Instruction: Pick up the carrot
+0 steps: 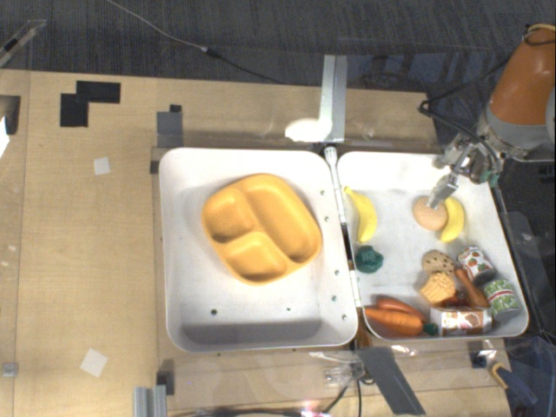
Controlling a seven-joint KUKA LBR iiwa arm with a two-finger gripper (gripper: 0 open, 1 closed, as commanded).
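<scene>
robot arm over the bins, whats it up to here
The arm's gripper hangs over the upper part of the right bin, just above a pale round cookie and a banana. The carrot it is meant to pick up lies untouched at that bin's near edge, among cans and other toy food. The left bin holds a yellow divided plate.

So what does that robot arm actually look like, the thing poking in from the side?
The arm shows as a rounded orange band with grey beneath it. Below that sits a small metallic grey gripper, built of angular silver parts that narrow to slim fingers. Dark cables run behind it across the bench.
</scene>
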